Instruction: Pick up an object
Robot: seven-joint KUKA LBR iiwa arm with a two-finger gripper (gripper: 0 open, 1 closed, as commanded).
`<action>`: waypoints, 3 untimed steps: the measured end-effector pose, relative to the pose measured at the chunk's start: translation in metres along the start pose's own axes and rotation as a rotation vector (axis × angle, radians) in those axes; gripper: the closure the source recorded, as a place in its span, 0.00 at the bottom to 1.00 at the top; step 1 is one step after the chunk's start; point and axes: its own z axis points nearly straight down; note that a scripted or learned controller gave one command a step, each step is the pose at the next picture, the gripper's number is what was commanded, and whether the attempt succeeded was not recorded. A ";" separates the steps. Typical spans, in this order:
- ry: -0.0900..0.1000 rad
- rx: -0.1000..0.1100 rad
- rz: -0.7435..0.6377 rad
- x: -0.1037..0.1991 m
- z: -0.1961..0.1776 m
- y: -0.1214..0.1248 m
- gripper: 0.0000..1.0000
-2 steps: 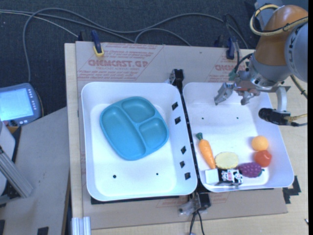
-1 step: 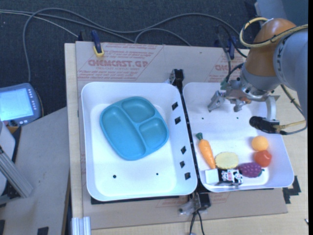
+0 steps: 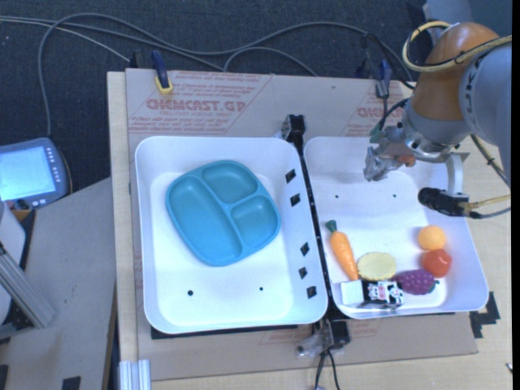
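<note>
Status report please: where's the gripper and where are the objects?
Gripper over right bin's far end, nothing between its fingers. Carrot, orange, tomato, grapes clustered at near end. Path unobstructed.

2 white bins (image 3: pixel 154 218) (image 3: pixel 463 242), 1 blue plate (image 3: pixel 223 212), 1 carrot (image 3: pixel 344 253), 1 orange (image 3: pixel 432 237), 1 tomato (image 3: pixel 436 262), perhaps 1 grape bunch (image 3: pixel 416 281).

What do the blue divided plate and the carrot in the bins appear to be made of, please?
The blue divided plate looks like moulded plastic with a smooth, satin finish and soft rounded edges. The carrot seems a plastic toy, judging by its uniform orange and slight sheen.
</note>
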 end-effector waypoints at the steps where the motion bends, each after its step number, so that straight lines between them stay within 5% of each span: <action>1: -0.001 -0.004 0.000 0.001 -0.044 0.004 1.00; 2: -0.002 -0.005 0.000 0.001 -0.081 0.005 1.00; 3: 0.002 0.004 -0.003 0.046 -0.093 -0.027 1.00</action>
